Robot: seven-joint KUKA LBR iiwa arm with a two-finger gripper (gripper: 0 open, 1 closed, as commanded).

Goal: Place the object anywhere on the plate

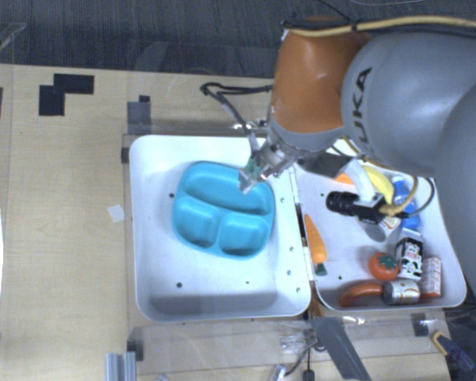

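A blue plate (pixel 220 207) with three compartments lies in the left white bin (pixel 151 236). My gripper (pixel 252 173) hangs over the plate's far right rim, reaching down from the big grey and orange arm that covers the top right. A small pale-green speck shows at its tip, too small to identify. Whether anything is held is hidden from this angle.
The right bin (pixel 345 248) holds an orange carrot (pixel 316 241) by its left wall, a red tomato (pixel 383 265), a brown sausage (pixel 357 293), small cans (pixel 419 282), a banana (pixel 378 182) and a blue item (pixel 411 224). The arm overhangs that bin's far half.
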